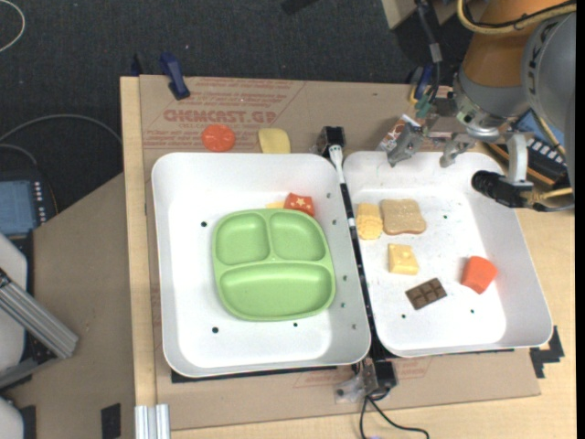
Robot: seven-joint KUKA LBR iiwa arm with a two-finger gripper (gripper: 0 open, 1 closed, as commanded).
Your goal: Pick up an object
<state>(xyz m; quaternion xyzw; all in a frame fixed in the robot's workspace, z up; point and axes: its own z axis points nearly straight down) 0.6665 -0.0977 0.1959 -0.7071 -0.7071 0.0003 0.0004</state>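
Red print on the brown board [228, 115] covering the worktop reads roughly "CHEMCAST GP"; the smaller lines under it are too blurred to read. Taking the green divided plate [272, 265] in the left bin [174, 245] as the landmark: a red strawberry piece [299, 204] touches its upper right edge. To its right, in the right bin [512, 300], lie a toast slice [402, 217], a yellow round piece [368, 221], a cheese wedge [402, 260], a chocolate piece [425, 293] and an orange block [477, 273]. The tool [422, 149] hangs far up-right of the plate, above the right bin's far rim, its fingers spread apart with nothing between them.
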